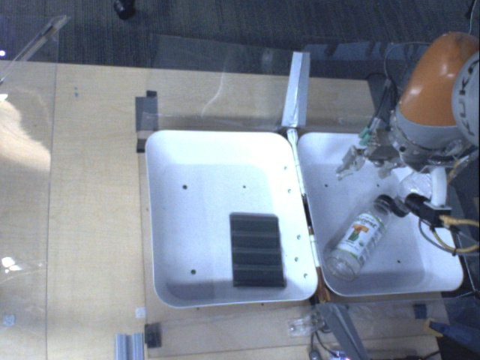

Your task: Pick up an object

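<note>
Bottle (358, 241) lies on its side in the right bin (442, 280), below the gripper (367, 156) and apart from it. I cannot tell how the fingers stand. Being on its side, it probably needs a grasp across its body.

Brightness: even and fairly bright overhead; both white bins (217, 163) read clean, almost washed out.
Glare: pale reflections on the clear sheet (30, 133) at left, over the wooden surface (97, 223).
Shadows: soft, along the left bin's near wall and under the bottle (358, 240).
Sharpness: slightly soft, low resolution; arm (439, 88) blurred.
</note>
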Controlling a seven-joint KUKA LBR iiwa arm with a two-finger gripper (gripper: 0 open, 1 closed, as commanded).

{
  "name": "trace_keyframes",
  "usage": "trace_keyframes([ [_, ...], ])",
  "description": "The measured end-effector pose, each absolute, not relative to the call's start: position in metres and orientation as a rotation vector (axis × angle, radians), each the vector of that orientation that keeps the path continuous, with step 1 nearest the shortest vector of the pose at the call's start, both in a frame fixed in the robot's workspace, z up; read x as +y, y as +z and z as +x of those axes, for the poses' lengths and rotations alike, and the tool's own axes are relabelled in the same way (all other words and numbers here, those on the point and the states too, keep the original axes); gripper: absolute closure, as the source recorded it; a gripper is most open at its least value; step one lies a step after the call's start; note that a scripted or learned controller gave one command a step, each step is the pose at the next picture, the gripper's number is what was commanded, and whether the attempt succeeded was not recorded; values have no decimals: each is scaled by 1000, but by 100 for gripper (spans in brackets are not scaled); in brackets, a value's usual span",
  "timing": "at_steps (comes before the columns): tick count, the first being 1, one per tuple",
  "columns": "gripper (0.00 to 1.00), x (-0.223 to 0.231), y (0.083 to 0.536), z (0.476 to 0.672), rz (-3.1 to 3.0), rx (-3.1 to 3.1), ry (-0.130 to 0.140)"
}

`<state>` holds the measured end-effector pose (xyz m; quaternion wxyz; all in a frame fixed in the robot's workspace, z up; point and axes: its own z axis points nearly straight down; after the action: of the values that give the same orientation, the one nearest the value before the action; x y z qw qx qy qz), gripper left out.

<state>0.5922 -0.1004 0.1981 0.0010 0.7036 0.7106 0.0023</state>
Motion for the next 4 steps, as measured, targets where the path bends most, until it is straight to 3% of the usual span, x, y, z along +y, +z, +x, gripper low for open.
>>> trace_keyframes([
  [1,0,-121,89,501,1966,2436,12],
  [2,0,-91,89,545,1934,2460,16],
  [3,0,-146,110,574,1918,2480,6],
  [4,0,-143,90,491,1863,2514,11],
])
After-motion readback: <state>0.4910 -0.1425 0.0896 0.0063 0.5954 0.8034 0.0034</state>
